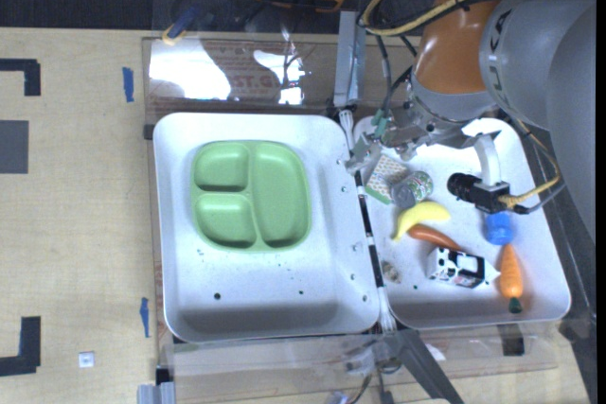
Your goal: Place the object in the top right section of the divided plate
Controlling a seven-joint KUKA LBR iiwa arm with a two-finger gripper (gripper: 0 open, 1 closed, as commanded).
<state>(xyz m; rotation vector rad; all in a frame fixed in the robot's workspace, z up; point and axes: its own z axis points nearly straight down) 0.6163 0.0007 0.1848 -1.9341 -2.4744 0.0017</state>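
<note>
A green divided plate point(251, 194) lies in the left bin point(180, 279); its two smaller sections are on the left and one long section is on the right, and nothing lies in them. My gripper point(371, 149) hangs over the upper left corner of the right bin point(544, 298), close to the wall between the bins. Just below it lie a green-and-white checked packet point(383, 178) and a grey crumpled piece point(413, 189). Nothing shows between the gripper's tips.
The right bin also holds a yellow banana point(420, 217), a thin orange-red piece point(441, 239), a white-and-black box point(456, 269), a blue object point(498, 227), an orange carrot point(511, 274) and a small dark bit point(388, 274). The arm covers the bin's upper right.
</note>
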